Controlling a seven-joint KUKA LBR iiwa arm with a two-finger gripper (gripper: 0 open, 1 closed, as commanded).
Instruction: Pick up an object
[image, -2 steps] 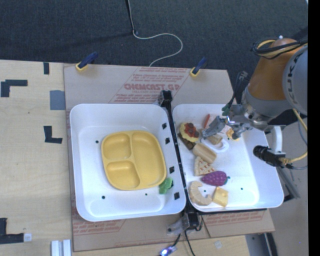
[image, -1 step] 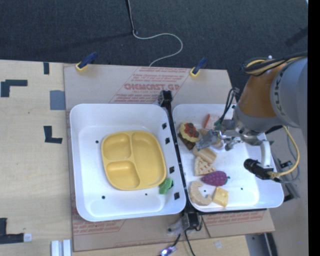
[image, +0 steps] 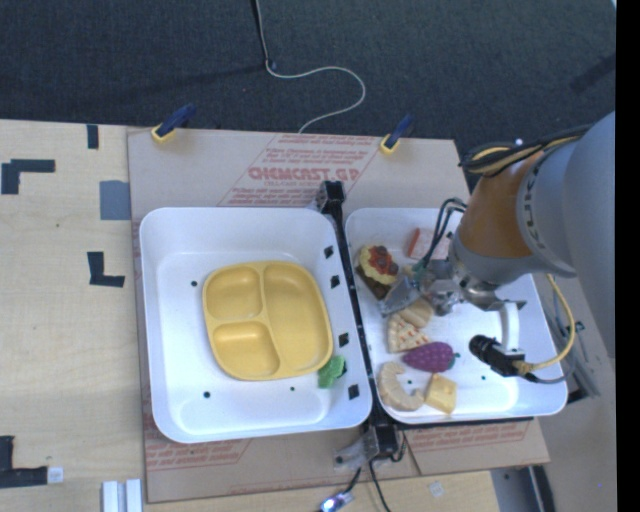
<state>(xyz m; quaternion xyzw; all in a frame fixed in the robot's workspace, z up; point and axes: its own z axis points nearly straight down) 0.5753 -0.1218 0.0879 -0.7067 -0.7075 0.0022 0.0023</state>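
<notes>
Red print on the cardboard (image: 300, 172) under the bins reads "CHEMCAST GP". The gripper (image: 415, 292) hangs low in the right bin (image: 530, 400) among toy food, touching the waffle (image: 408, 327); I cannot tell how its jaws stand.

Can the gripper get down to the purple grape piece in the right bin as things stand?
Probably yes. The purple grape piece lies uncovered, just below the gripper in the camera view. The waffle piece and the cheese wedge crowd it closely, so the fingers may bump them.
</notes>
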